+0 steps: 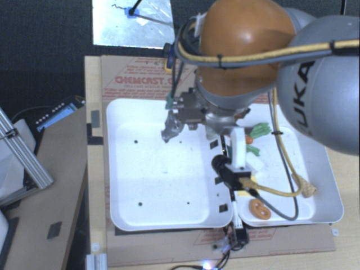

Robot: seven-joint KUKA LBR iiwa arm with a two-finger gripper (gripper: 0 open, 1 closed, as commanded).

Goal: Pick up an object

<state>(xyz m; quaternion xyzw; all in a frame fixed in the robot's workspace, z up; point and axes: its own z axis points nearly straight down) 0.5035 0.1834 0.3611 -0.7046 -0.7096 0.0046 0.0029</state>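
Your arm's orange wrist [247,38] looms nearest; going left to right, the gripper [171,129] hangs over the left bin [129,151], the objects well to its right: green piece [260,130], round biscuit [259,208]

From my seat the view is evenly and fairly brightly lit from above, with the left bin [152,173] close to washed out and a soft highlight on the orange band [242,30]. I see glare on the reflective sheet [132,16] at the top and a faint shadow under the arm. The picture is slightly soft and grainy throughout.
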